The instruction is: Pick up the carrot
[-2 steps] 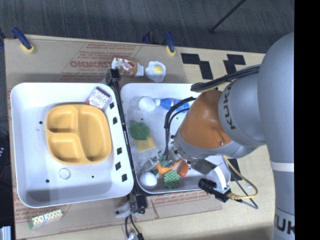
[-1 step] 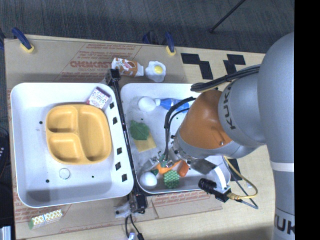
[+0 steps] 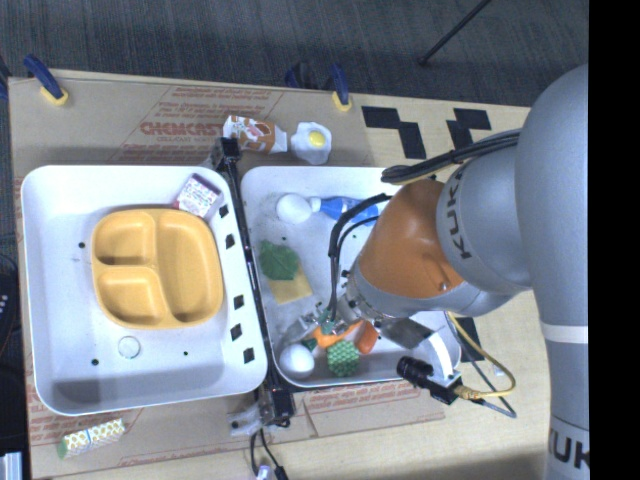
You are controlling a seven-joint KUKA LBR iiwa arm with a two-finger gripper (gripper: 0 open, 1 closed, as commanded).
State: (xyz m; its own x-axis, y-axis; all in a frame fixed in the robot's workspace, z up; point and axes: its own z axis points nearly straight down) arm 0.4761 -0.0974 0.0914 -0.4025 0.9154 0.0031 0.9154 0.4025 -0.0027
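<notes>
Two white bins sit side by side on the brown bench [image 3: 150, 108]. The left bin [image 3: 50, 268] holds a yellow plate [image 3: 157, 265] with three parts, and a small packet [image 3: 199, 196] lies near the bin's far right corner. The right bin [image 3: 262, 183] holds the food toys. The big grey arm [image 3: 545, 198] with its orange band [image 3: 405, 243] reaches over this bin and hides much of it.

The gripper [image 3: 333, 325] is low in the right bin, near the front edge. I cannot tell how its tips are set, because the arm covers them. The carrot [image 3: 345, 336] is orange and lies right by the gripper, near the bin's front edge. A green block [image 3: 343, 357] touches the carrot. A white egg [image 3: 297, 360] sits in the front left corner. A green leafy toy [image 3: 279, 260] and a yellow piece [image 3: 291, 288] lie by the left wall. A white ball [image 3: 293, 208] and a blue thing [image 3: 340, 207] are near the far edge.

Behind the bins, on the bench, stand a small bottle [image 3: 250, 134] and a yellow and white toy [image 3: 313, 142].
</notes>
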